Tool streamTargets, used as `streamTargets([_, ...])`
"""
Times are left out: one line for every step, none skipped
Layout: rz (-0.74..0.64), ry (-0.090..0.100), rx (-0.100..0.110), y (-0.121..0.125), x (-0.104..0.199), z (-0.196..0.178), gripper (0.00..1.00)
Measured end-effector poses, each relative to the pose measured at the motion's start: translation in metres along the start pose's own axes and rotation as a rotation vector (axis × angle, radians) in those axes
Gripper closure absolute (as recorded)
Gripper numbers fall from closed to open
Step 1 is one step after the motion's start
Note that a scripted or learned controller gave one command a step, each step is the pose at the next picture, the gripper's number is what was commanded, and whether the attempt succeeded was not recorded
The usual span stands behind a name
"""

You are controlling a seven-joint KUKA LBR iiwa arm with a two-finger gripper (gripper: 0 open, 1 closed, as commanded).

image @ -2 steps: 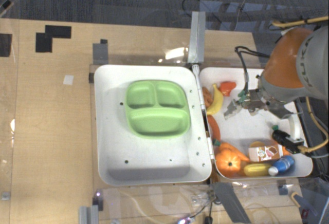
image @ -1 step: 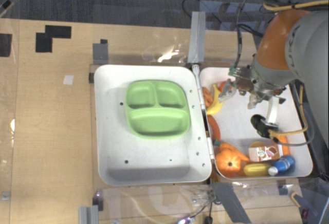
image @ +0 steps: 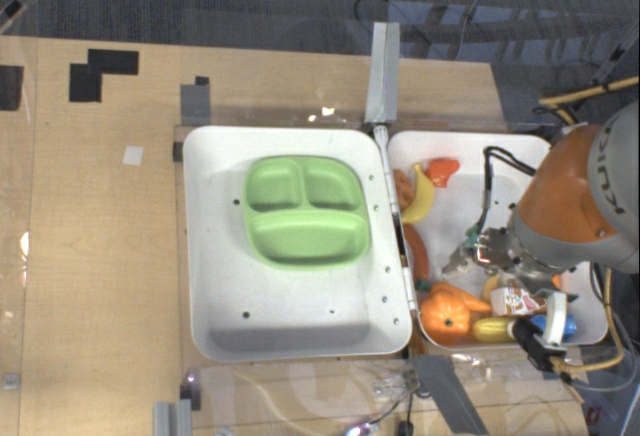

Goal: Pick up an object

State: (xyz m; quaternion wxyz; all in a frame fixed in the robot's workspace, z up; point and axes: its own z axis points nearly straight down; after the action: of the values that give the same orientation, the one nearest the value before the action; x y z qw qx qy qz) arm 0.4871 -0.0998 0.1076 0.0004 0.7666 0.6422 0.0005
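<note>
The right bin (image: 462, 146) holds several toy foods. A yellow banana (image: 419, 198) and a red-orange piece (image: 441, 169) lie at its back left. A brown sausage (image: 417, 256) runs along the left wall. At the front are an orange fruit (image: 449, 312), a small yellow piece (image: 490, 329), a labelled bottle (image: 515, 301) and a blue piece (image: 566, 327). My gripper (image: 478, 254) hangs low over the middle of this bin, just behind the orange fruit and the bottle. The arm's orange band (image: 560, 199) hides the bin's right part.
The left bin (image: 215, 254) holds a green divided plate (image: 305, 211) lying flat near its centre. A metal post (image: 381, 74) stands behind the wall between the bins. Cables (image: 495, 164) trail over the right bin's back.
</note>
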Motion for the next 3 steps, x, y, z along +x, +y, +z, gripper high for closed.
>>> streamTargets([-0.212,0.007,-0.013,0.019,-0.073,0.016,0.00])
streamTargets([0.419,0.005,-0.009,0.062,-0.047,0.018,0.00])
streamTargets([0.263,0.000,-0.003,0.141,0.007,-0.035,0.00])
